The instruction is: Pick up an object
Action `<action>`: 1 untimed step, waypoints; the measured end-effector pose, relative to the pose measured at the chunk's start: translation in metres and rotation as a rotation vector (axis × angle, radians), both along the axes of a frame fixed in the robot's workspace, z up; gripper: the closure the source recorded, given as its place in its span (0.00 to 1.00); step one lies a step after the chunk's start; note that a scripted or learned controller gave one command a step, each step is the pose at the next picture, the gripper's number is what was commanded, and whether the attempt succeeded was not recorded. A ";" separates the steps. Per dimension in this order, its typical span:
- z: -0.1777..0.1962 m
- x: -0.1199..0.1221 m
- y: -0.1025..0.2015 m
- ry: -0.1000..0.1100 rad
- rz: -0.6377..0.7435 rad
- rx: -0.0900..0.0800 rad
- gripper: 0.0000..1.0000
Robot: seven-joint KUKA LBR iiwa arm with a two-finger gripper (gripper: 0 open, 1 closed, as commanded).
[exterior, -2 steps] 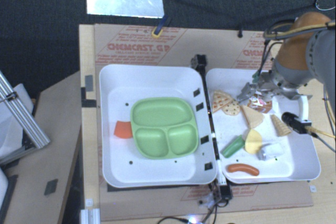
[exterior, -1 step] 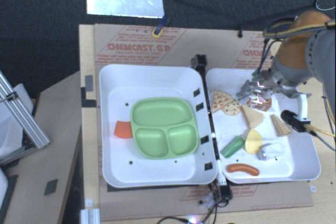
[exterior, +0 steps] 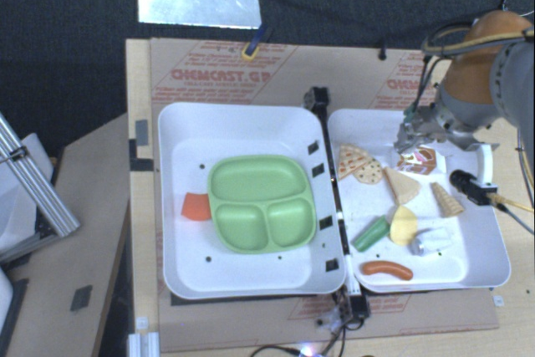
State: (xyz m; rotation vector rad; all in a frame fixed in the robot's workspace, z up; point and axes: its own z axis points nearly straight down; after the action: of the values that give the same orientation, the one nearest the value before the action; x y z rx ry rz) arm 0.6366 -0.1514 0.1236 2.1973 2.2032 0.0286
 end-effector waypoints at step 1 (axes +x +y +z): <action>0.052 0.004 0.010 0.028 0.003 0.007 1.00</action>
State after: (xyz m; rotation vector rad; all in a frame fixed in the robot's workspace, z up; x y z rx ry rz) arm 0.6410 -0.1414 0.1758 2.2110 2.2243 0.0059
